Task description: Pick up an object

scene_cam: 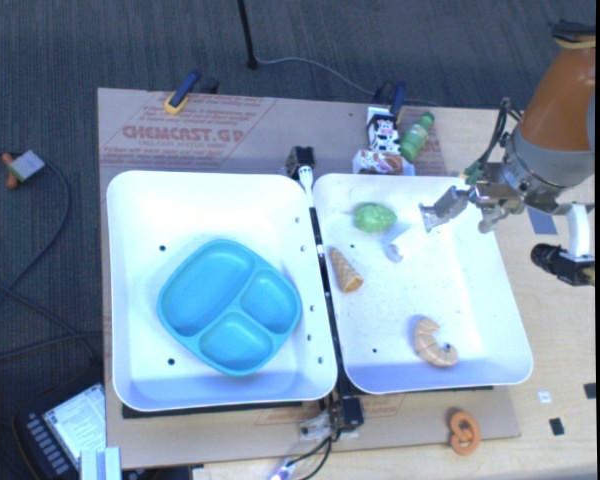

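The gripper (pixel 438 212) is held above the right bin (pixel 480 298), near the green object (pixel 375 217); finger state cannot be told.

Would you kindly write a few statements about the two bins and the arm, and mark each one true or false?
1. The blue tray lies in the left bin. True.
2. The green item lies in the left bin. False: it lies in the right bin, near its far edge.
3. The tool is above the right bin's far right part. True.
4. The tool holds the croissant. False: the croissant lies on the bin floor near the front, apart from the tool.
5. The cone lies in the right bin, close to its left wall. True.
6. The blue tray has one compartment. False: it has three.
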{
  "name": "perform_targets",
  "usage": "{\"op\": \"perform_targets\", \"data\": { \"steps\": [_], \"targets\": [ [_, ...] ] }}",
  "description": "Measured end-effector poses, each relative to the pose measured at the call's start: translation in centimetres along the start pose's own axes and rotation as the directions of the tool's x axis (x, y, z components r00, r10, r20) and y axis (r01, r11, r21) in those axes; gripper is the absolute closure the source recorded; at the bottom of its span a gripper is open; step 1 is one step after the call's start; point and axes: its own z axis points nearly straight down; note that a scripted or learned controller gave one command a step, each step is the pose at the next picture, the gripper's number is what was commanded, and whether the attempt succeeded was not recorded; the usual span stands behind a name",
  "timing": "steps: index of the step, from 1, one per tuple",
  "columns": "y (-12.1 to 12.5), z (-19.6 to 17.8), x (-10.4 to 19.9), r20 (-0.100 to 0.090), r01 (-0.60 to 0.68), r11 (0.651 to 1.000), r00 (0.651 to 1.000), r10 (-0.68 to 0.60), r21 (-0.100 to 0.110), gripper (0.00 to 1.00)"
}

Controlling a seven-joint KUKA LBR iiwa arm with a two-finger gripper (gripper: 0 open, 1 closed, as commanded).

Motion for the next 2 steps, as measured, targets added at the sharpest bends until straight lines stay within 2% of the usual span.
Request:
{"op": "perform_targets", "data": {
  "steps": [1, 2],
  "targets": [
    [2.1, 12.3, 1.1, -0.001, 0.0, 1.0, 1.0, 0.0, 0.005, 0.0],
    [2.3, 11.1, 1.0, 0.0, 0.002, 1.0, 1.0, -0.002, 0.0, 1.0]
  ]
}}
